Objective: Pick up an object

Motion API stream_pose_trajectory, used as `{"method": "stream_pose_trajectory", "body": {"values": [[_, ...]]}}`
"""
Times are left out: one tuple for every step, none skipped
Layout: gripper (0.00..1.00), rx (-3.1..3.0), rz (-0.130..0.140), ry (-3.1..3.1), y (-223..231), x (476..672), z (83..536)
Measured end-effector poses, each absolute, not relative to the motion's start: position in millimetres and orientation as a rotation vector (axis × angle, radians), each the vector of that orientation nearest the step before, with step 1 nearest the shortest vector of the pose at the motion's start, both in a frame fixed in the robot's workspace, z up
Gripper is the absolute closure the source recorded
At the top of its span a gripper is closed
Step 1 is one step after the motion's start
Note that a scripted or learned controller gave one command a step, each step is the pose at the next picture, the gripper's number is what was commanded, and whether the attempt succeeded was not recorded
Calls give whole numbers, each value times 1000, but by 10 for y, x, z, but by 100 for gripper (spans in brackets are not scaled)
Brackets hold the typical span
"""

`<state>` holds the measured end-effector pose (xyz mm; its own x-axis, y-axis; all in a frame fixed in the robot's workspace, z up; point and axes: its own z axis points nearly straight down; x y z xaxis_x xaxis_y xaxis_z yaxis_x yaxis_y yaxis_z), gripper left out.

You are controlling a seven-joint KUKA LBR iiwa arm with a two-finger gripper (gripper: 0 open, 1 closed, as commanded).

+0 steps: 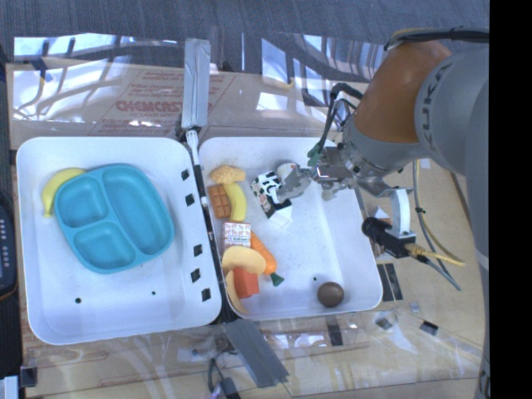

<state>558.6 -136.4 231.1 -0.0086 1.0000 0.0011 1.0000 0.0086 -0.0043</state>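
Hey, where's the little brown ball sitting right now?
The brown ball lies in the right bin, near its front right corner, apart from the pile of toy food along the bin's left wall.

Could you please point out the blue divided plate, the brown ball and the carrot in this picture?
blue divided plate (116, 216): camera view, middle ridge.
brown ball (330, 293): camera view, its top.
carrot (263, 253): camera view, orange body.

Tray (116, 214) in L bin (33, 248).
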Motion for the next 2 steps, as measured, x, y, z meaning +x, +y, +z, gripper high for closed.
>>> {"method": "stream_pose_trajectory", "body": {"values": [[0,-2161,-6,-2288,-1191,5444,961],[0,-2079,1,-2351,-1122,4908,914]]}}
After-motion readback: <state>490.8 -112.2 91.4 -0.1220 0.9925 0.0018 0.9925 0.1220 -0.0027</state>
